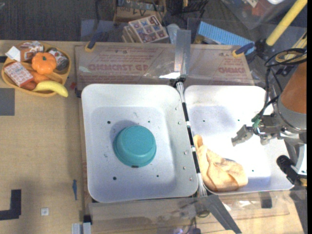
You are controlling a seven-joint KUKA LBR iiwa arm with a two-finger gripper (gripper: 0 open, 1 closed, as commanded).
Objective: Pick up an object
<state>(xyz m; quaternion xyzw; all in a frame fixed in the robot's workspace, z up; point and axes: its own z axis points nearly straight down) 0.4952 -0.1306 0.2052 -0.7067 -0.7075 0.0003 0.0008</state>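
Note:
A teal bowl (135, 146) lies upside down in the middle of the left bin (97, 101). A crumpled tan cloth (220, 170) rests in the near left corner of the right bin (219, 99), against the divider. My gripper (249, 129) hovers over the right half of the right bin, up and to the right of the cloth and apart from it. It is open, with one grey finger (240, 137) pointing left, and nothing sits between the fingers. The arm's orange band (297, 94) shows at the right edge.
A yellow dish (10, 78) with a toy pumpkin, a banana and small boxes stands on the bench at far left. Cardboard and clear sheeting run behind both bins. Cables hang near the arm at the right.

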